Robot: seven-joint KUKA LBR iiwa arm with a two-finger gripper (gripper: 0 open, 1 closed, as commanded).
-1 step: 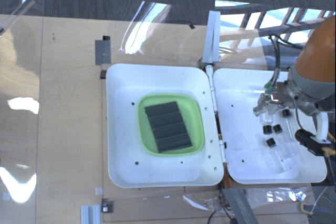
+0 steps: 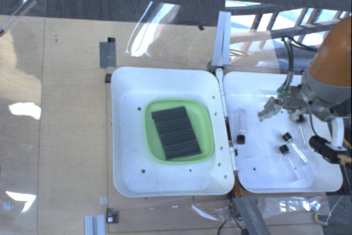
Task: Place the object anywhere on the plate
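I see the dark ridged block lying flat on the green plate in the left bin. The gripper hangs over the right bin; I can't tell its state.

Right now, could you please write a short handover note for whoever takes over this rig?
End effector: over the right bin, near its upper middle; finger state unclear, nothing seen in its grip.
Plate: green, in the left bin.
Dark ribbed block: already lies flat on the plate, near its centre.
Small black pieces and clear tubes lie in the right bin.
Done: block is on the plate.
Left: apparently nothing but to confirm the placement.
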